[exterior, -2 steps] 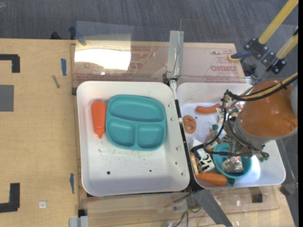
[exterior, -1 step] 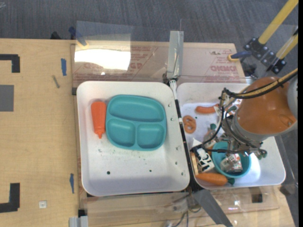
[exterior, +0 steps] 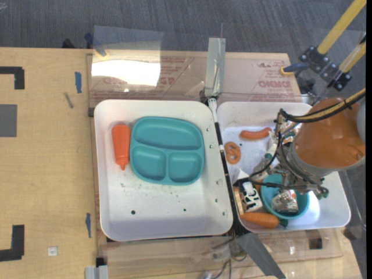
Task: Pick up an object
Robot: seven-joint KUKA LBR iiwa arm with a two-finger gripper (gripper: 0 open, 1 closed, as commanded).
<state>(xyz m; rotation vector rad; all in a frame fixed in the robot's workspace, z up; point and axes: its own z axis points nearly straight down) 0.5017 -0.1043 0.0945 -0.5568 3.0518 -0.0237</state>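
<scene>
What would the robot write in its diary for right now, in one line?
arm: over right bin | gripper: low above teal bowl | hold: unclear | left bin: teal tray, orange carrot

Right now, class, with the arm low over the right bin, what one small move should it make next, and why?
Probably a short straight lift to test the grasp. The gripper sits down inside the small teal bowl in the right white bin, so its hold is hidden. Raising it would show whether anything comes up, without knocking the orange sausage beside it.
</scene>
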